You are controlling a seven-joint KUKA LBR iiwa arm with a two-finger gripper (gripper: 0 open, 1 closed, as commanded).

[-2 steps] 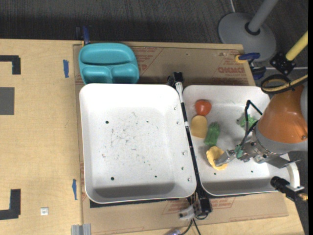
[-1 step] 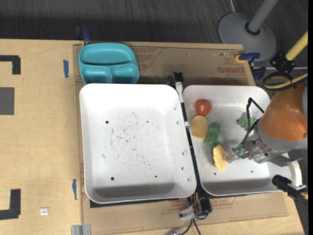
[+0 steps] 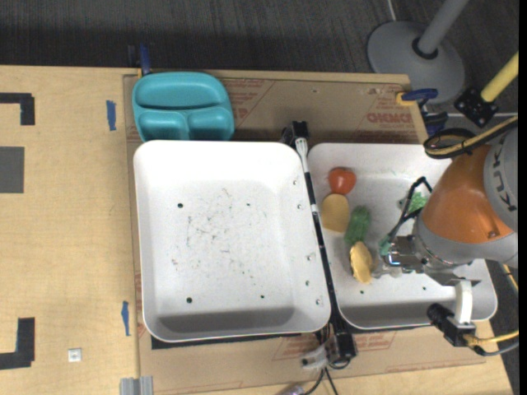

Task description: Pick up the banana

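**A:** Was the banana (image 3: 361, 262) picked yet?

**B:** Nope, it lay in the right bin (image 3: 387, 311), just below the green item (image 3: 358, 223). The gripper (image 3: 392, 253) sat just beside it; couldn't tell how open it was. Grasp and lift both looked left to do.

The left bin (image 3: 222, 237) looks like smooth white plastic, scuffed with fine grey scratches. Behind it, the teal tray (image 3: 183, 105) is glossy plastic; the desk (image 3: 66, 245) beneath looks like matt cardboard.
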